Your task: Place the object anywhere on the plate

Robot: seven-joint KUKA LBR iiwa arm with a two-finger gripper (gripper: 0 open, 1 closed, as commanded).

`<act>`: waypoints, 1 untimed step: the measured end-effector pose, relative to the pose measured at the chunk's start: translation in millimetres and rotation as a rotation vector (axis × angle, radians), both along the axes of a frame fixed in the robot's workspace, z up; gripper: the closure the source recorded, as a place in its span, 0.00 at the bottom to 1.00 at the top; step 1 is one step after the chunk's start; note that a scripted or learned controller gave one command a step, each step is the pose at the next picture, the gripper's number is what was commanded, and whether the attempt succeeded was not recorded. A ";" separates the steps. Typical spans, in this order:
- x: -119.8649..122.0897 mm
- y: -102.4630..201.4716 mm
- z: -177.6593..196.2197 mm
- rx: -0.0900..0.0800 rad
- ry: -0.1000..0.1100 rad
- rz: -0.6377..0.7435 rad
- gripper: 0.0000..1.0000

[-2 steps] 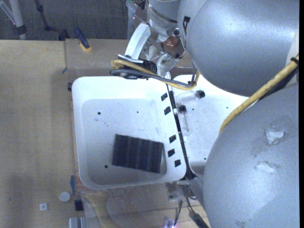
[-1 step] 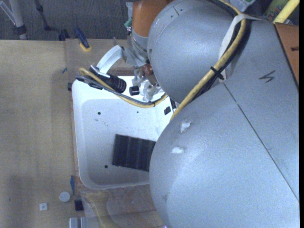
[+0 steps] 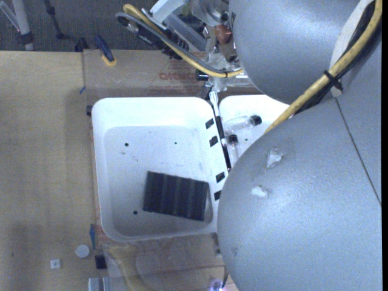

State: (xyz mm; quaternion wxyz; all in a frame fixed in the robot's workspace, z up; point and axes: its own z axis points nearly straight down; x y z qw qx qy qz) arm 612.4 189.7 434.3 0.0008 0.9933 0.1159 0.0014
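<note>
From where I stand the grey arm swallows most of the right side, its elbow hanging over the right bin so that just a corner of that bin's floor shows. On that corner lies a small clear item with a dark cap, close to the wall the two bins share. The left bin holds a dark ribbed slab, lying flat near its front right corner, just beside the wall. I take the slab for either the object or the plate, and honestly cannot say which (nothing here looks like an ordinary dish). The gripper sits high at the top of the scene above the bins' far edge, tangled among a yellow cable and fittings. Whether it is open or closed I cannot tell, and I see nothing carried in it. The risks, as I judge them: the slab is so near the wall that a descent could catch the rim; the capped item looks round enough to roll away from a pinch; and the cable loops near the tool could snag as the wrist turns.
</note>
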 end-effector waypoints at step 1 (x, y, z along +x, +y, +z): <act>44.4 -104.1 -5.7 0.000 0.006 0.051 1.00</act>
